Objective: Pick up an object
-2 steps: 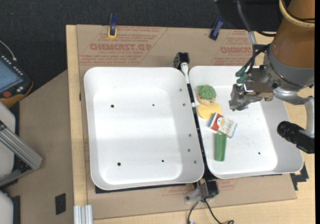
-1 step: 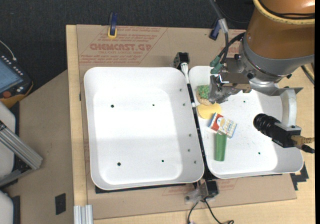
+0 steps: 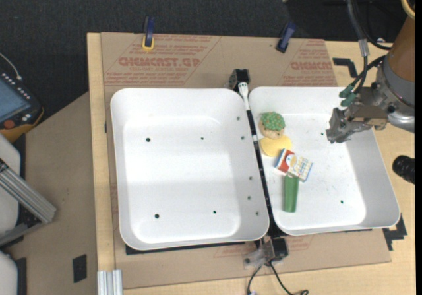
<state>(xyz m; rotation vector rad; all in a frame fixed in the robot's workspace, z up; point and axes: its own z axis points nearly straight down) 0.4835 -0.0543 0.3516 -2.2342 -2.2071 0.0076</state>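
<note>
In the right bin (image 3: 369, 175) several small objects lie near its left wall: a green leafy-topped piece (image 3: 271, 122), a yellow rounded piece (image 3: 272, 146), a small red and white carton (image 3: 293, 165) and a green cylinder (image 3: 290, 195). My gripper (image 3: 337, 131) hangs over the right bin's upper right part, to the right of these objects and apart from them. Nothing shows between its fingertips.
The left bin (image 3: 132, 175) lies beside the right one on a cardboard sheet (image 3: 198, 56) held by blue clamps (image 3: 149, 34). A black divider strip (image 3: 254, 148) runs between the bins. Cables hang near the arm at the upper right.
</note>
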